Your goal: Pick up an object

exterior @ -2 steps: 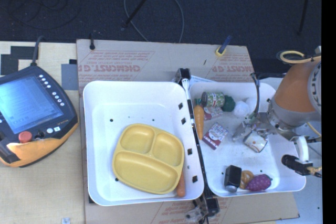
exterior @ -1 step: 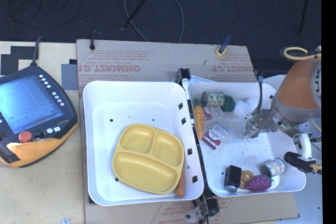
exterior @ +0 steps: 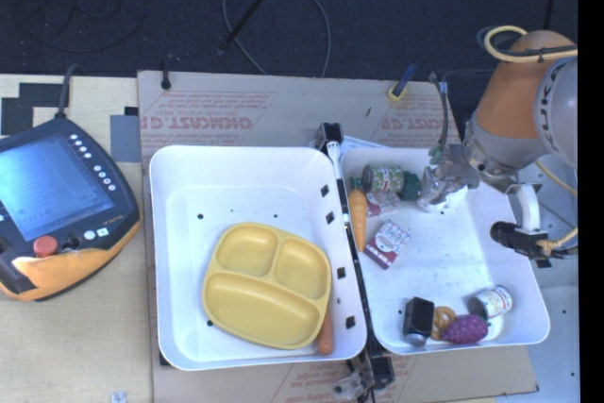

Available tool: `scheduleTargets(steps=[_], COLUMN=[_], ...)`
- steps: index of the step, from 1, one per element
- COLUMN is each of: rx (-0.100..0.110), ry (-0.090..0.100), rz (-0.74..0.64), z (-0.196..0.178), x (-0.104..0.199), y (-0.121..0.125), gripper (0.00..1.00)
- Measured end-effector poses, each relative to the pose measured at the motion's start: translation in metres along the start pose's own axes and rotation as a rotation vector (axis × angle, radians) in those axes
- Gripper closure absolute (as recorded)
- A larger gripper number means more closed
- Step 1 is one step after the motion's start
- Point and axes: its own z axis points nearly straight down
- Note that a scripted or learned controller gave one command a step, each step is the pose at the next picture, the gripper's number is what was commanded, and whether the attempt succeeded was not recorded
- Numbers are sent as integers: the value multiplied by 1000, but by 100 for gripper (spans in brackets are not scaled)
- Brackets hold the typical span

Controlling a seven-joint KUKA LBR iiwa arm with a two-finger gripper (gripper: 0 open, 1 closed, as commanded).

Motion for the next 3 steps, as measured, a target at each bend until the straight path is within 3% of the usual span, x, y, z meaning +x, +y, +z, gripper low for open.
scheduleTargets(steps=[1, 2, 3], rx=[7, 17, 1], ry=[0, 3, -3], rz=[5, 5, 8], z=[4, 70, -14], x=[-2, 27, -18], y=[-4, 28, 29], gripper=[0, 0, 0])
